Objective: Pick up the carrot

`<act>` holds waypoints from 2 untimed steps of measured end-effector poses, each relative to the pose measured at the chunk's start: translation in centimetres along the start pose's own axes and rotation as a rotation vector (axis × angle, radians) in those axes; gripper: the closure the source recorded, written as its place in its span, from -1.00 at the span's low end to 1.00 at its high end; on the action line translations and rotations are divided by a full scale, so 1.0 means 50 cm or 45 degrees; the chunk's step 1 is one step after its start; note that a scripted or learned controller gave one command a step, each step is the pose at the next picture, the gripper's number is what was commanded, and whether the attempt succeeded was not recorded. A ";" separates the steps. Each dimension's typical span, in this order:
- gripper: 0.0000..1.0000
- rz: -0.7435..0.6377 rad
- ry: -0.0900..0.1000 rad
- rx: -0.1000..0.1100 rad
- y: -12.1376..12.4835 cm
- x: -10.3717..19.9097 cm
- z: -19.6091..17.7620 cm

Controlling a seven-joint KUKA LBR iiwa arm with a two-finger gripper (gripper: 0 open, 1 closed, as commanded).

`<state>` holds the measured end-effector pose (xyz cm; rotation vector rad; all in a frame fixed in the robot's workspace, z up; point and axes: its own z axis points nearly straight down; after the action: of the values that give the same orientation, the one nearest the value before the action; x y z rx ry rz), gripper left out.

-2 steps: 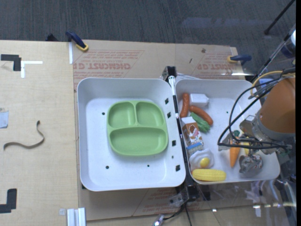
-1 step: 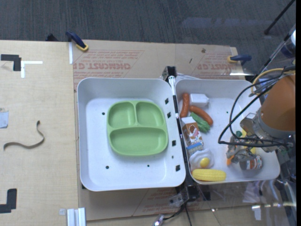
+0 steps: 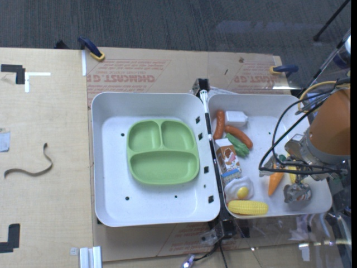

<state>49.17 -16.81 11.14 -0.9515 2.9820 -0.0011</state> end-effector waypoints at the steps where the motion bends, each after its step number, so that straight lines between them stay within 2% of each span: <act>1: -1.00 -0.302 0.009 -0.007 -0.006 0.010 0.039; 2: -1.00 -0.244 0.007 -0.007 -0.011 0.016 0.038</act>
<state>48.87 -17.70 9.21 -1.2352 2.8839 0.0028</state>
